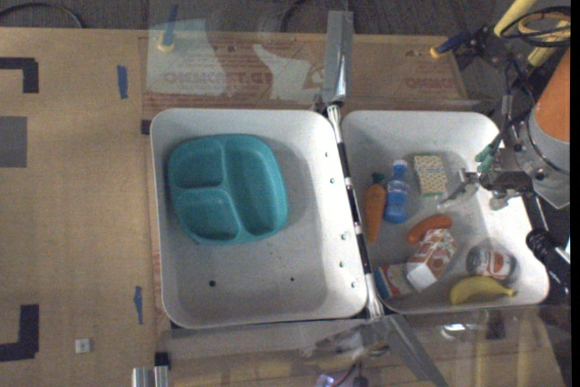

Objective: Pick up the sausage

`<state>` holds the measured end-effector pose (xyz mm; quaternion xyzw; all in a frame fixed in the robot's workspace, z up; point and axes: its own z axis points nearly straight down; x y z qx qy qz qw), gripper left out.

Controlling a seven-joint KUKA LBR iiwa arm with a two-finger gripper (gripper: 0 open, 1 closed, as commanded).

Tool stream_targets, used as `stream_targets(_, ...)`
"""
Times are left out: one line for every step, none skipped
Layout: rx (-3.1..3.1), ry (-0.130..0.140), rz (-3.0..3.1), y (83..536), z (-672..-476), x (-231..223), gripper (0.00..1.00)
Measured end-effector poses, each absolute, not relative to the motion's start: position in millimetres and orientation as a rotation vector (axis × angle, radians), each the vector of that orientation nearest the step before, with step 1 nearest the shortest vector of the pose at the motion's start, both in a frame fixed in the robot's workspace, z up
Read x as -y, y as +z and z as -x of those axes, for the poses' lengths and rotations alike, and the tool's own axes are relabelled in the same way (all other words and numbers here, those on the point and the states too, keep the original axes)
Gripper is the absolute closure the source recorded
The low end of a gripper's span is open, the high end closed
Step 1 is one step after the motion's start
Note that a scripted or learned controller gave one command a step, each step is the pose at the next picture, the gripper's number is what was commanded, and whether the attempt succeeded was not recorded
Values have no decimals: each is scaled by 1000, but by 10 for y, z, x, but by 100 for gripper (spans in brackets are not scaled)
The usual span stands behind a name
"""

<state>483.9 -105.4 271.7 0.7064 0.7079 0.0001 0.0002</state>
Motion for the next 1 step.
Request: stream_targets(-2284,-1,-2159,1459,-5082,972,0)
